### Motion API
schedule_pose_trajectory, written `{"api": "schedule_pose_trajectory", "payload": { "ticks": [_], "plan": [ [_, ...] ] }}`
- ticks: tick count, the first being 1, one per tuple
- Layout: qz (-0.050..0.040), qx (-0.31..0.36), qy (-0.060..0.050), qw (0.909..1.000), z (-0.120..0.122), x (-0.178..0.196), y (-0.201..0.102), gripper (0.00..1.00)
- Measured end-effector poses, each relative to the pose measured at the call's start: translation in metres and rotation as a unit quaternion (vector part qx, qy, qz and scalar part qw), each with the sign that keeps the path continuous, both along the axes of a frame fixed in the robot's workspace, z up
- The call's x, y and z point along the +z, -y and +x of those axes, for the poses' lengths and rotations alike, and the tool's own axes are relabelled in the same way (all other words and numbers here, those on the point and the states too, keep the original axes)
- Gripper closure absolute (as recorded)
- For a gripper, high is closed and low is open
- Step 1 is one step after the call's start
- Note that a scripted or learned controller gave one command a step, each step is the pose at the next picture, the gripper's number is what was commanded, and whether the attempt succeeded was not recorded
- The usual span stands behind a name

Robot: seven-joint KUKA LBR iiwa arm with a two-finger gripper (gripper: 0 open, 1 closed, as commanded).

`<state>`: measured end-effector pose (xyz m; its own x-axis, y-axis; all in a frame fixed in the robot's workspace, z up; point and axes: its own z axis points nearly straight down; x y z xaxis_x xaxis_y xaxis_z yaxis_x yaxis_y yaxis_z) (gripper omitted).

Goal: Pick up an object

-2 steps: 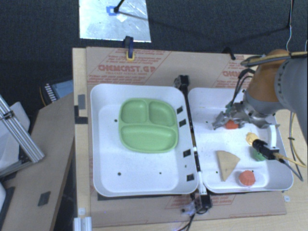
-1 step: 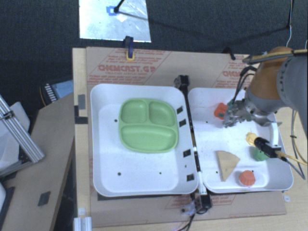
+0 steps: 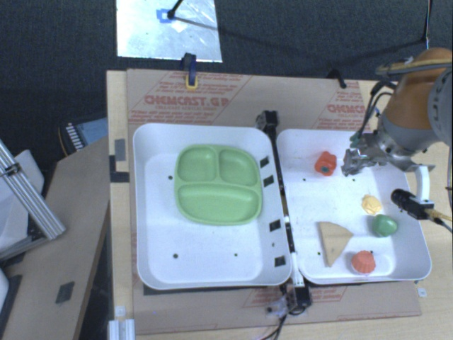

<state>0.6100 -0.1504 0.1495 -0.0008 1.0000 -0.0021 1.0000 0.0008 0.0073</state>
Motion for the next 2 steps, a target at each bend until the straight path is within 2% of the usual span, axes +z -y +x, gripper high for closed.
{"api": "schedule_pose_trajectory", "payload": {
  "ticks": [2],
  "plan": [
    [0.0003, 0.002, 0.000, 1.0000, -0.002, 0.090, -0.003, 1.00]
  ]
}}
